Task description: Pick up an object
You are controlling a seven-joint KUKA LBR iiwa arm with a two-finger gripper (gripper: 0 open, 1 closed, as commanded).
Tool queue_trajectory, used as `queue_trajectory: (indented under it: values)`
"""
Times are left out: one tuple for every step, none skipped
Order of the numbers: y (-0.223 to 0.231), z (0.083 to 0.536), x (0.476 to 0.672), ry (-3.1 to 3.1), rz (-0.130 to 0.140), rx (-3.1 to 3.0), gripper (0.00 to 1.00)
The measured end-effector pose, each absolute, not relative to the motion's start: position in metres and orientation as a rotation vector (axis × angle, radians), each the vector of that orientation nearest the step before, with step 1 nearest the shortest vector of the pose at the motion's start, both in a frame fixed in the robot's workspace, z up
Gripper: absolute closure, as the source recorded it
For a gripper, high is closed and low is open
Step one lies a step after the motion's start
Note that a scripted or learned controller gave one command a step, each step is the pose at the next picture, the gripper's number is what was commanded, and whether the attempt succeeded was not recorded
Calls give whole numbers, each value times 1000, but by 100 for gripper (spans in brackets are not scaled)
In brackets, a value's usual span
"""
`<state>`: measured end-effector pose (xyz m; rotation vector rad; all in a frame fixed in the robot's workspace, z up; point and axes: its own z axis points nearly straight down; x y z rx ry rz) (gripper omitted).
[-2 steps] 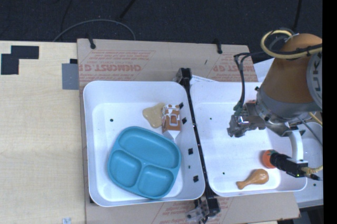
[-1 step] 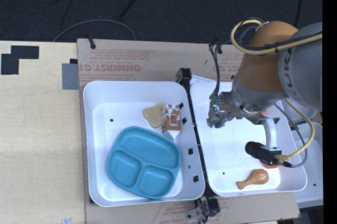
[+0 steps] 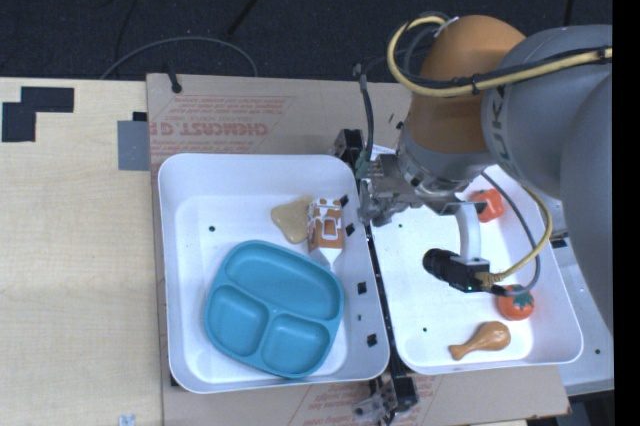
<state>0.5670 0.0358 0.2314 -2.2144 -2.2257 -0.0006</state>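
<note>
My gripper hangs low over the wall between the two bins, at its far end. Just left of it, inside the left bin, a small orange and white object lies against the right wall. I cannot tell whether the gripper touches it. A tan flat piece lies beside that object. A blue divided plate covers the near half of the left bin. In the right bin lie a tan drumstick and two orange round things.
The grey arm with its orange band covers the far part of the right bin. Both bins rest on a cardboard sheet. Bare white floor shows in the middle of the right bin.
</note>
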Motion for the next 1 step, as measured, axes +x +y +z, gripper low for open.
queue_trajectory:
  values:
    - [76,228,580,-2224,2,-2216,100]
